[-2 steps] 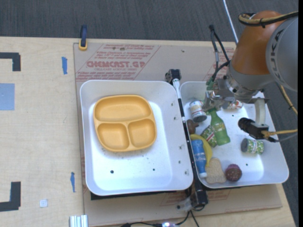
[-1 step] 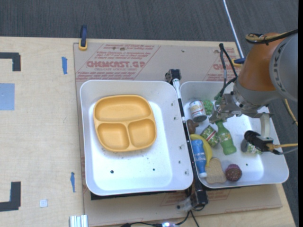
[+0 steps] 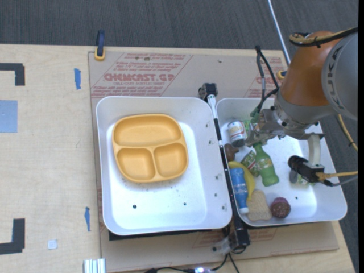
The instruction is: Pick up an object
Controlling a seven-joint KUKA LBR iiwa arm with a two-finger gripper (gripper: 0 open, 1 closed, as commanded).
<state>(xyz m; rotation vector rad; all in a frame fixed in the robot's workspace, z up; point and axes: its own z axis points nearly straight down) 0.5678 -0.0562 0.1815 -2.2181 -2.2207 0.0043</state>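
My gripper [image 3: 259, 134] hangs low over the back left of the right bin [image 3: 333, 206], under the orange wrist. Just in front of it a green bottle [image 3: 265, 166] lies with its neck pointing toward the gripper. A small white can [image 3: 236, 132] stands to the gripper's left. Along the bin's left wall lie a yellow banana [image 3: 242, 168], a blue tube [image 3: 239, 187] and a small brown thing [image 3: 230, 151]. A beige sponge-like piece [image 3: 259, 205] and a dark red ball [image 3: 280, 207] rest near the front wall.
The left bin [image 3: 114, 209] holds a yellow three-part plate [image 3: 150, 147]. A black clamp bar [image 3: 216, 124] runs between the bins. The bins sit on a cardboard sheet [image 3: 142, 73] over the wooden bench.
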